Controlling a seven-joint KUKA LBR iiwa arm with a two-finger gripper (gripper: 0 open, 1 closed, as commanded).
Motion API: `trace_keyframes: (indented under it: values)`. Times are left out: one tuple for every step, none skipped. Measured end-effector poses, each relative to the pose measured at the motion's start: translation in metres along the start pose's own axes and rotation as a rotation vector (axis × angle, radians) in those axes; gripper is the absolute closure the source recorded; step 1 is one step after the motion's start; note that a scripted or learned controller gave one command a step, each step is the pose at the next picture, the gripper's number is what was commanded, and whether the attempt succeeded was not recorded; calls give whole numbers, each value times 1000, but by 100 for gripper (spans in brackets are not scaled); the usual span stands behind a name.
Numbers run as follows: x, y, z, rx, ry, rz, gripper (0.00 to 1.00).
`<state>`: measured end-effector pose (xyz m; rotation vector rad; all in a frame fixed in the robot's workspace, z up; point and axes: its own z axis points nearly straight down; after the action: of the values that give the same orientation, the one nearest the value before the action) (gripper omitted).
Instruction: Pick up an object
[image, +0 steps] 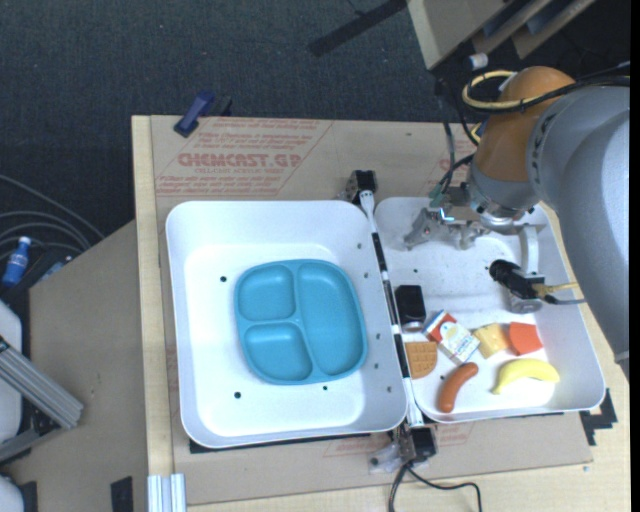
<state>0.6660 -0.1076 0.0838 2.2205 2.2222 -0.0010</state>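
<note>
though low, gripper (452, 222) over right bin (585, 390)

My arm (590, 150) runs off the right edge and covers the far right corner of the right bin (575, 390). My gripper (455, 225) is too small and cluttered to read. The bottle (17, 260) at left is cut by the edge.

A robotics lab: the grey arm (570, 130) reaches over two white bins (190, 300) on a paper-covered bench (250, 155), with loose cables (40, 210) trailing across dark carpet (150, 50).
</note>
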Motion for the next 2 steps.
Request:
trace_keyframes:
  values:
    - [3,-74,0,2,1,2,0]
    - [3,-73,-11,0,2,3,100]
